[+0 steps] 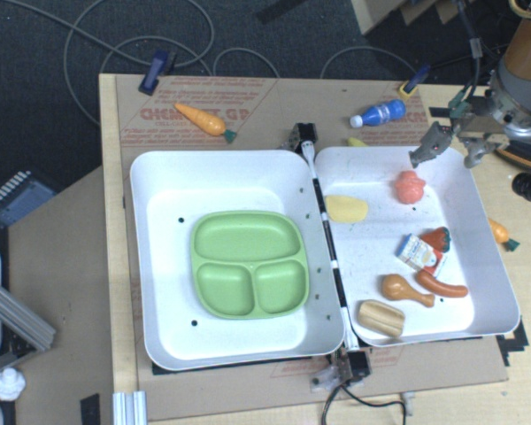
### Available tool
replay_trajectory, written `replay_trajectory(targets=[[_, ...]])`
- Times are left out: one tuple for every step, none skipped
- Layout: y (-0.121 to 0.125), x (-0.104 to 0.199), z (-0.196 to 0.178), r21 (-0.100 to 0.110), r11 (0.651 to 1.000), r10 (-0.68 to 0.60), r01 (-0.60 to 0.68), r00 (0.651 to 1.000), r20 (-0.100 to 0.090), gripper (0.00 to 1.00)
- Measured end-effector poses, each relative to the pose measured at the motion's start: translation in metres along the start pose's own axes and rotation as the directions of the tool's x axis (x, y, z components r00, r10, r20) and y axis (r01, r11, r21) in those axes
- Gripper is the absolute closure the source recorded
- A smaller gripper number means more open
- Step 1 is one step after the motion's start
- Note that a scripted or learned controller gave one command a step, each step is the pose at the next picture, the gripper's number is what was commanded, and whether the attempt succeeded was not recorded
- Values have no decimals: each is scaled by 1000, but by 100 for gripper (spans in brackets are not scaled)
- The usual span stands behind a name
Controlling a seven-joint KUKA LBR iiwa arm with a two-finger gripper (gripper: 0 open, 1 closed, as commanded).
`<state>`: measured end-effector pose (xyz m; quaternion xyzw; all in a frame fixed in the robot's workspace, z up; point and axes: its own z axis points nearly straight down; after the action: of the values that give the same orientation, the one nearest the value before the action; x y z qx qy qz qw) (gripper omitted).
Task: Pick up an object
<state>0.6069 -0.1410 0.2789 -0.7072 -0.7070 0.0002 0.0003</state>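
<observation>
Pink ball (pixel 410 187) below open tool (pixel 451 145), arm cropped at right

The right bin's (pixel 478 204) far corner lies open beside the pink ball (pixel 410 187); its near half (toy foods crowded together) leaves little passage.

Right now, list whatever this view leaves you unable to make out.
- Arm: cut off by the top right edge.
- Small carton: print too small to read.
- Orange toy outside the right bin: partly hidden behind the bin's rim.
- Cardboard lettering: faded, partly covered by the carrot.
</observation>
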Motion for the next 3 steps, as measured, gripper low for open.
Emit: replay_trajectory(targets=[[45, -56, 61, 0, 1000, 2, -2, 1000, 2, 0], [49, -45, 175, 4, 1000, -1, 1, 1000, -2, 0], [51, -45, 162, -2, 1000, -3, 3, 1000, 1, 100]])
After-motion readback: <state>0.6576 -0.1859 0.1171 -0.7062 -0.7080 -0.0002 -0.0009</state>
